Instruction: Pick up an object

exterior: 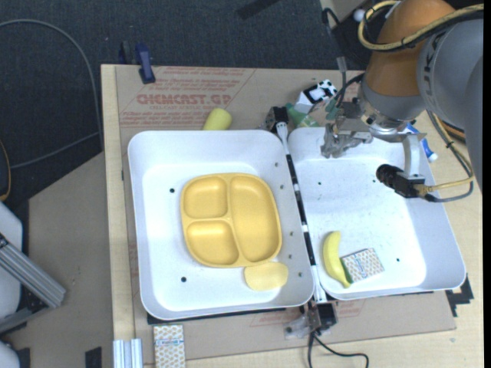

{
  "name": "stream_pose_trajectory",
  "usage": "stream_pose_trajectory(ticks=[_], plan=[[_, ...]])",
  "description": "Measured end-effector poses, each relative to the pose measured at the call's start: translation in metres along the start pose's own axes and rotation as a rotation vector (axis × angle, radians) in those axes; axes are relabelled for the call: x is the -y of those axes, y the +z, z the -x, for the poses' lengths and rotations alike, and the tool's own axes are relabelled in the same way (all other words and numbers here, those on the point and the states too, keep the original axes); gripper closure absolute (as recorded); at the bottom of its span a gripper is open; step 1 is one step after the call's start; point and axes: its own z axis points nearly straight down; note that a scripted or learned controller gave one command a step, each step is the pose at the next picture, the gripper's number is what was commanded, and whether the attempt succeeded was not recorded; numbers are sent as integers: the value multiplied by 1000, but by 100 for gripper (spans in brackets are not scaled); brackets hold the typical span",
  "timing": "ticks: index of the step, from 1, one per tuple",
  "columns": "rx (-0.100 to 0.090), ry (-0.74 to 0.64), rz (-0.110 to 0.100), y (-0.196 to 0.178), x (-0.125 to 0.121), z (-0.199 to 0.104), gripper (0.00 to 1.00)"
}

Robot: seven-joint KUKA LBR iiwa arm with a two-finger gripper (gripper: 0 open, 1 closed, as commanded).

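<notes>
Starting at the near edge of the right bin (441, 240): banana (332, 257) lying flat on the floor, close beside the wall shared with the left bin (146, 205), long axis running near to far with a slight curve. Just beside it on the right, a small patterned packet (362, 264), tilted, looks to be touching the banana at its near end, though too tight to call for certain. Over in the left bin, a pale yellow round piece (266, 275) at the near side, pressed up against the rim of a yellow divided plate (230, 219) that takes up the middle. Further back now, and there's the gripper (345, 138), hanging over the far left corner of the right bin, orange band and grey arm behind it on the right. Open or closed? Cannot tell from this angle, and nothing seen clamped in it. Key relation for the pick: banana and packet well apart from the gripper, almost straight toward the near edge from it, barely any sideways offset. Likely calls for a long pull along the shared wall, then a drop across the banana's short width, with that wall crowding one side. Beyond the bins, on the bench, a small yellow object (218, 119) and a black-and-white item (318, 92) near the gripper's corner.
</notes>
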Motion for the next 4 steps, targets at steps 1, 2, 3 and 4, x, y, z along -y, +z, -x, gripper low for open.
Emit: stream_pose_trajectory(ticks=[1,2,3,4], plan=[[0,2,-3,1,1,1,0],[0,3,-5,2,108,-16,0],[1,4,-4,101,123,38,0],[1,4,-2,92,123,38,100]])
